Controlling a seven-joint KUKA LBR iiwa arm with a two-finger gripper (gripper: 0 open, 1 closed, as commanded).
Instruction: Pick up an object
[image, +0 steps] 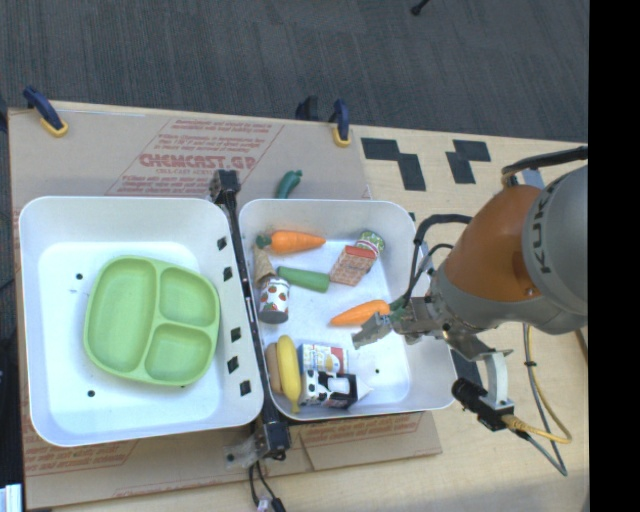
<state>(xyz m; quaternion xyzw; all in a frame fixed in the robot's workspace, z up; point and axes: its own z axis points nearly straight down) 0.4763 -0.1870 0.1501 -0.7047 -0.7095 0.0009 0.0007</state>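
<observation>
Here the gripper (378, 328) hangs low over the right bin (400, 215), just beside the lower carrot (358, 313); I cannot tell how its jaws stand. A second carrot (296, 241) lies near the bin's top, with a green vegetable (303, 279), a small can (274, 299), a banana (288, 367) and a black-and-white carton (328, 375). The left bin (40, 400) holds a green divided plate (152, 321). The cardboard (180, 150) above reads "CHEMCAST GP" in red.
</observation>
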